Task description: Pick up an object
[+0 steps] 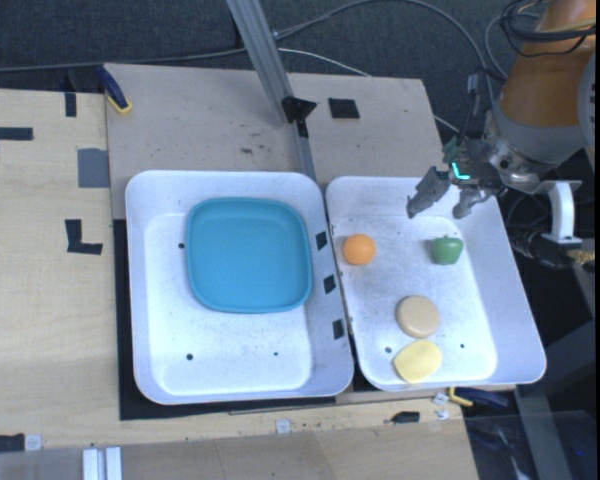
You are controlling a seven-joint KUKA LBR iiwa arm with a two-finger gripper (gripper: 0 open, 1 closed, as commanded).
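The right bin (500, 298) holds an orange ball (358, 249), a green object (445, 250), a tan round piece (417, 316) and a yellow piece (417, 360). My gripper (444, 202) hangs over the bin's far part, above and just behind the green object. Its two dark fingers stand apart, open, with nothing between them. The arm's orange band (545, 78) shows at the upper right.
A blue square plate (248, 254) lies in the left bin (150, 298). A grey metal pole (270, 58) rises slantwise behind the bins. Cables run behind the bench and beside the arm. Bare bin floor lies between the ball and the tan piece.
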